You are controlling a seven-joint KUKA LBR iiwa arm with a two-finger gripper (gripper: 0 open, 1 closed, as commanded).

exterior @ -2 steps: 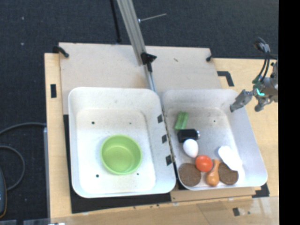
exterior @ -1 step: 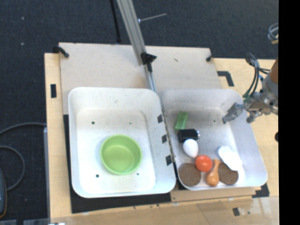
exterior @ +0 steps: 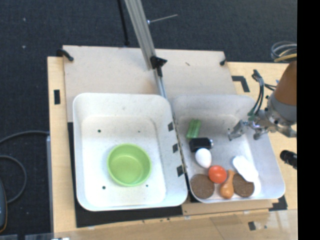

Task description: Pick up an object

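My gripper [exterior: 246, 132] hangs over the upper right part of the right bin [exterior: 210, 106], open, with nothing between its fingers. Below it and slightly left lies a white oblong piece [exterior: 245, 168]. To its left are a green block [exterior: 193, 128], a black object [exterior: 200, 144] and a white egg [exterior: 203, 157]. Along the bin's front sit a red ball [exterior: 217, 174], an orange pear-shaped piece [exterior: 227, 186] and two brown discs [exterior: 202, 185] [exterior: 243, 187].
The left bin [exterior: 90, 109] holds a green bowl [exterior: 129, 164]. A slanted metal post [exterior: 142, 29] rises behind the bins, ending near where they meet. The arm's orange band [exterior: 287, 86] stands at the right edge.
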